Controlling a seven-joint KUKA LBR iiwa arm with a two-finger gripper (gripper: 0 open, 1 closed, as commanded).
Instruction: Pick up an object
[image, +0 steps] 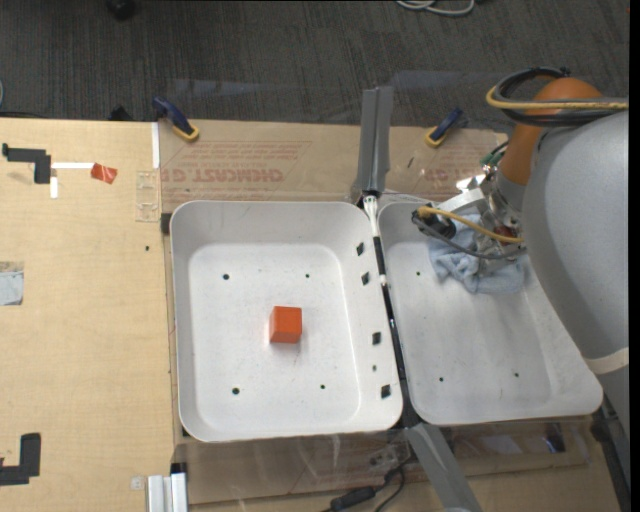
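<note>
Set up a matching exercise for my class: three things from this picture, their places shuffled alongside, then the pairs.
1. orange block
2. blue-grey cloth
3. small red piece

A. in the right bin, far end
B. on the tan board left of both bins
C. middle of the left bin

Pairs: 1-C, 2-A, 3-B

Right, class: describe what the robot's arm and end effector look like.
The arm is a bulky, smooth, rounded grey casing with an orange band above the wrist. A yellow cable loops over it. The end effector is small, metallic and dark.
</note>
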